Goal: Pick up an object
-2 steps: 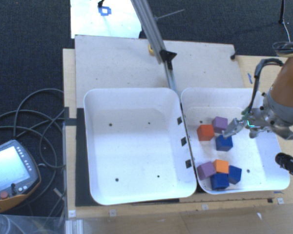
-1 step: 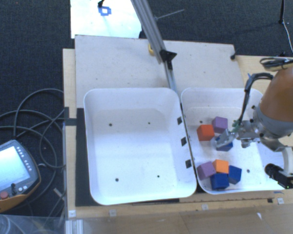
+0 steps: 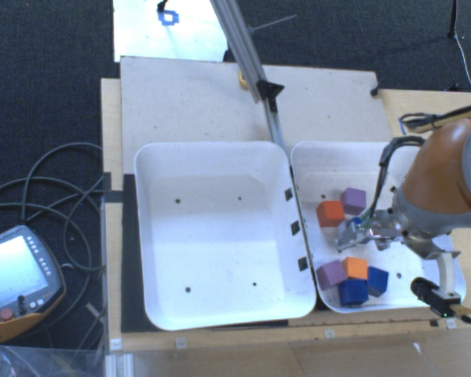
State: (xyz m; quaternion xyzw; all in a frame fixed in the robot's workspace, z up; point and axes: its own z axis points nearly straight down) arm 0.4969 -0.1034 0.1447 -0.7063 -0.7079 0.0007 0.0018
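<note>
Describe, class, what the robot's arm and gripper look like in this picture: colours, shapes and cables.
The arm is bulky and rounded, with an orange band above a grey wrist. A dark cable loops beside it. The gripper is small, silvery metal with a touch of blue.

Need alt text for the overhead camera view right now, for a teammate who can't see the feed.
The arm's gripper hangs low in the right bin, just below an orange-red block and a purple block. Four more blocks cluster at the bin's near edge: purple, orange, two blue.
</note>
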